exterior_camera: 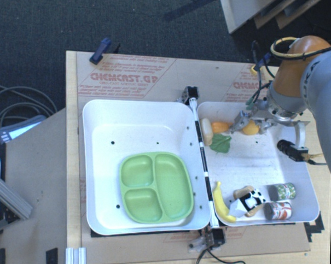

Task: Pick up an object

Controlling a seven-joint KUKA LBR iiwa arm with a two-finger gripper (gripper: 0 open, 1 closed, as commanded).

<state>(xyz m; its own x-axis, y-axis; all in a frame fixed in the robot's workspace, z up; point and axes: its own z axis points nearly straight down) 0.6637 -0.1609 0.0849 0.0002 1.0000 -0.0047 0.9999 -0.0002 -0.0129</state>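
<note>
With the tool (249, 122) low at the far end of the right bin (295, 178), its grip too hidden to tell, right over a yellow-orange object (251, 128), a closing pinch could slip off that rounded piece or nudge it against the wall

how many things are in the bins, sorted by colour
Green: 3 — divided plate, leaf-like piece, green can
Yellow or orange: 3 — banana, orange piece, yellow piece under the gripper
Cream: 1 — oblong piece
Red and white: 1 — can
Black, white and tan: 1 — small toy
Total: 9
</note>
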